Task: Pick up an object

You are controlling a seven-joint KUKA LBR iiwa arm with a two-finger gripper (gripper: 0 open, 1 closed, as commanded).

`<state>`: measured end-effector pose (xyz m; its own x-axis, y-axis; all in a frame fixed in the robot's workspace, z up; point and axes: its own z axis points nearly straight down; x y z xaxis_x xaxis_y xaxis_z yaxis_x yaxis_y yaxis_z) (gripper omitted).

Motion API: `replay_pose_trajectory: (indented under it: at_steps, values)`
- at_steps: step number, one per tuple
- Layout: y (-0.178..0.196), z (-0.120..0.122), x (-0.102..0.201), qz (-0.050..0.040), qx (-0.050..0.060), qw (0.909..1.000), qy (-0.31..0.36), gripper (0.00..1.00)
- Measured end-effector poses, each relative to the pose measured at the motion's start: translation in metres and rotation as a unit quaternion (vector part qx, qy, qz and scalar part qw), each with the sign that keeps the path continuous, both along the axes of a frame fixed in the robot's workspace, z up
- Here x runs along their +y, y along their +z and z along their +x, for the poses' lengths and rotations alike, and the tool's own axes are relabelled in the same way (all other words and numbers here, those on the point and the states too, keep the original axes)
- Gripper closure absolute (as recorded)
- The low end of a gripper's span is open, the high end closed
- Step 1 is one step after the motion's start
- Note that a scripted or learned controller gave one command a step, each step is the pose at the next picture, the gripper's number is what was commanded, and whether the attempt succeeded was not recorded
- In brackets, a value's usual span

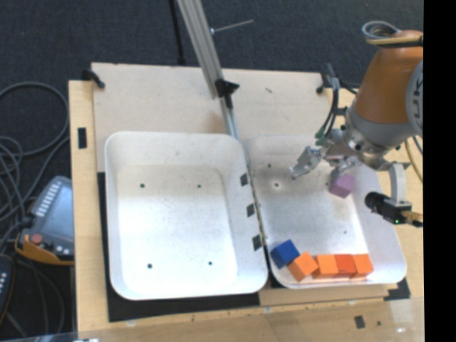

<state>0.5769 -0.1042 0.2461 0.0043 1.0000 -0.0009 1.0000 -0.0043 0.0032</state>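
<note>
two white bins (178,216) side by side on the worktop (157,98). purple block (343,184) just beside the end effector (324,164), over the right bin; grip unclear, cannot tell. blue cube (285,252) plus orange blocks (331,265) along the near wall.

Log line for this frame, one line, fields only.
arm: over right bin | hand: above bin floor, grip unclear | purple block: just below wrist, held or not unclear | blue block + orange blocks: front edge
</note>
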Motion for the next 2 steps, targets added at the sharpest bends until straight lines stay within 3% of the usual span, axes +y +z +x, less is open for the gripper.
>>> replay_pose_trajectory:
  at_steps: [1, 2]
  values:
    - [0.064, 0.030, -0.061, -0.0026, -0.003, 1.0000, 0.001, 0.00]
    - [-0.140, -0.028, -0.079, 0.0007, 0.005, 1.0000, 0.001, 0.00]
